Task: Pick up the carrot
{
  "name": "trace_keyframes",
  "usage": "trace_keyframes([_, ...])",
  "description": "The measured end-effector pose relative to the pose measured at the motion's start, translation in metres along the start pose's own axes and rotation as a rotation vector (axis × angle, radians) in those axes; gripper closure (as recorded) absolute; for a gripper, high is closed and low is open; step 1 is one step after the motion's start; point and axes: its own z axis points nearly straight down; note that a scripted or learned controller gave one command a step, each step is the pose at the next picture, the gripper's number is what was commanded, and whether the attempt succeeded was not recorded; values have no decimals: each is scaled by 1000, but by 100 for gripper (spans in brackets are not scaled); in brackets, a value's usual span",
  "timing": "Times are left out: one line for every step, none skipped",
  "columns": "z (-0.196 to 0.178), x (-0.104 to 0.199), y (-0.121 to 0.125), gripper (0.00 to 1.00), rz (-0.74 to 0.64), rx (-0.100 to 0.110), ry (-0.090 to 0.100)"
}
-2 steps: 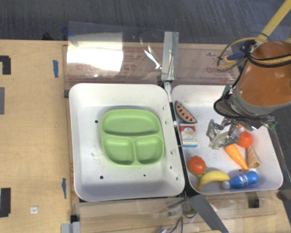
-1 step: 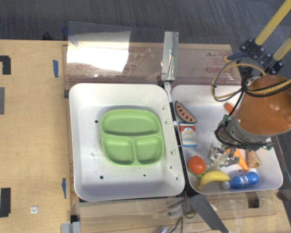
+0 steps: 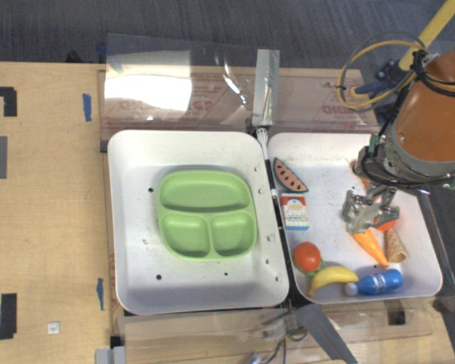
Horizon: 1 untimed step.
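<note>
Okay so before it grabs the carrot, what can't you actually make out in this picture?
- Gripper: its metal parts blur together from above, so the finger state is unreadable.
- Carrot: upper end is covered by the gripper; whether they touch is unclear.
- Small carton: its label print is too small to read.
- Arm: cut off by the right edge of the camera view.
- Blue bottle: its label is too small to read.

No readable text

We see print on the small carton near the right bin's left edge, but it's too blurred to read.
</note>
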Motion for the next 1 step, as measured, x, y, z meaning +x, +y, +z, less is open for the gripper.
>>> trace_keyframes([26, 49, -10, 100, -394, -13, 1])
